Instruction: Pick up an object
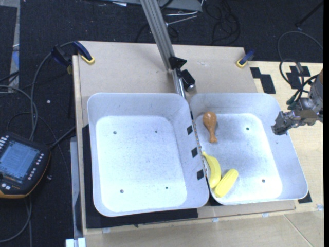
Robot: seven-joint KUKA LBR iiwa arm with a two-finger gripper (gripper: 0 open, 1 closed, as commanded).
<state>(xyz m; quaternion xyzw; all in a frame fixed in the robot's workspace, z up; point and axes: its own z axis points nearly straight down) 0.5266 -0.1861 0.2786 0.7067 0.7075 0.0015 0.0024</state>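
Observation:
In the right bin [267, 104] lie three objects. A brown drumstick-shaped toy [210, 124] rests near the bin's upper left. A yellow banana [213, 169] lies along the left wall lower down, and a yellow oblong piece [226, 182] leans against it at the front. My gripper [280, 127] hangs at the bin's right rim, well to the right of all three objects. Nothing shows between its dark tips.
The left bin [97, 107] stands beside the right one on the wooden bench. A slanted metal pole [162, 32] with a clamp rises behind the bins' shared edge. A teach pendant [18, 163] and cables lie on the floor to the left.

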